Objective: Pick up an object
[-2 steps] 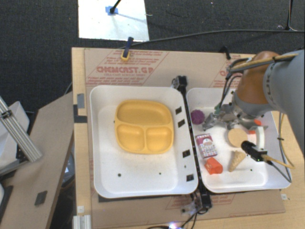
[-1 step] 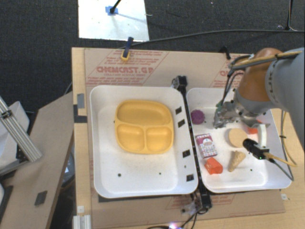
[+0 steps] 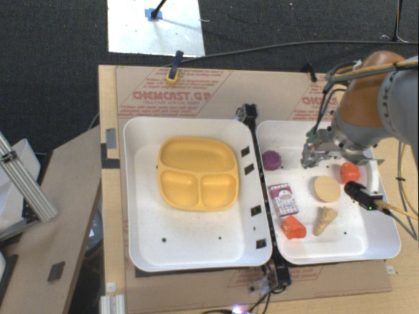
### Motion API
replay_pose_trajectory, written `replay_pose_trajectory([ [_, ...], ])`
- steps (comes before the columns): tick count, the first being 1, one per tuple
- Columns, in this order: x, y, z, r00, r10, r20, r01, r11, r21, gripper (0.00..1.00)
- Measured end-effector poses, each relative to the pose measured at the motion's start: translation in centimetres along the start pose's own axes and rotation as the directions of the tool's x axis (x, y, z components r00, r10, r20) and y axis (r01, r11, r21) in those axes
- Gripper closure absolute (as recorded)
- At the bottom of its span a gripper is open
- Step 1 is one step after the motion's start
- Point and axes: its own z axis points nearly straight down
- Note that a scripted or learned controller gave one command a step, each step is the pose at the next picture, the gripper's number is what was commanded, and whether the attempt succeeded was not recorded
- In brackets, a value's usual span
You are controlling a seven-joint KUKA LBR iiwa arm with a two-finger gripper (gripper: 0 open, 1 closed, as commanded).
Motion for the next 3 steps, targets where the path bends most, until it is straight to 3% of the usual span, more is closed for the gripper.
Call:
replay_pose_trajectory([
  [2, -0.1, 0.6, -11.8, 1.000, -0.004, 0.001, 0.004, 1.000, -0.003, 1.00],
  [3, 4.6, 1.2, -11.9, 1.000, -0.007, -0.002, 0.007, 1.000, 0.001, 1.00],
])
